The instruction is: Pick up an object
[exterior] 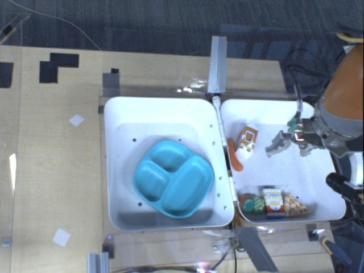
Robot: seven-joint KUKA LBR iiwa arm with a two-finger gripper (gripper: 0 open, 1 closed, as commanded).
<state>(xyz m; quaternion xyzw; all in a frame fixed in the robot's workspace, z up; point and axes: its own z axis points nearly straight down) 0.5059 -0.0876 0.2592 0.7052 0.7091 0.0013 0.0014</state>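
- Bench (51, 169): pale wood top with black markings at far left; bears two white bins side by side
- Left bin (119, 124): holds a blue divided plate (173, 178) with three compartments, lying near the middle
- Right bin (324, 181): holds several small items
- Carton (247, 140): small, orange and white, tilted, in the bin's left part
- Orange stick (235, 156): long, perhaps a carrot toy, beside the left wall, just beside the carton
- Near-edge row: green item (250, 203), upright box (273, 202) with red and green print, tan packet (296, 206), close together
- Arm (344, 95): reaches in from the right, orange band visible
- Gripper (278, 144): over the right bin's bare middle, right of the carton and apart from it; nothing seen between its fingers; how far open, cannot tell
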